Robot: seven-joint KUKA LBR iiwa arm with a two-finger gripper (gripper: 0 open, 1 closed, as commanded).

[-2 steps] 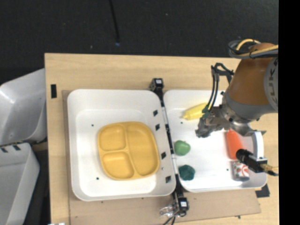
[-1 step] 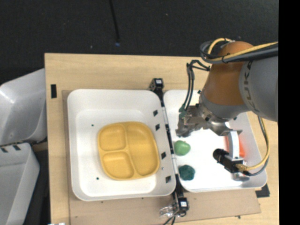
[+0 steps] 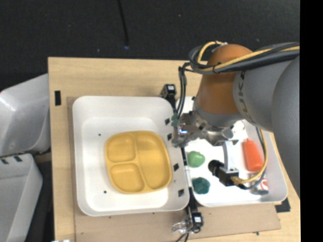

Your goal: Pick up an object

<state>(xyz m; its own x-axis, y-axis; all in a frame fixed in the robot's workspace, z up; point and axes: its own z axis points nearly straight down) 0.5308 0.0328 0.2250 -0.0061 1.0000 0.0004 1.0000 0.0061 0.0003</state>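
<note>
My gripper (image 3: pixel 187 134) hangs under the orange-banded wrist over the left side of the right bin (image 3: pixel 275 185), close to the wall shared with the left bin. A light green lump (image 3: pixel 195 159) lies just below the gripper, apart from it. Nearer the front sits a dark teal object (image 3: pixel 202 185). An orange elongated object (image 3: pixel 253 154) lies toward the right side of that bin, partly behind the arm's cables. The wrist hides whatever is directly beneath it.
The left bin (image 3: pixel 88 135) holds a yellow divided plate (image 3: pixel 137 161). A black part with a yellow cable (image 3: pixel 224 174) hangs over the right bin's middle. A small red and white item (image 3: pixel 261 185) shows near the front right corner.
</note>
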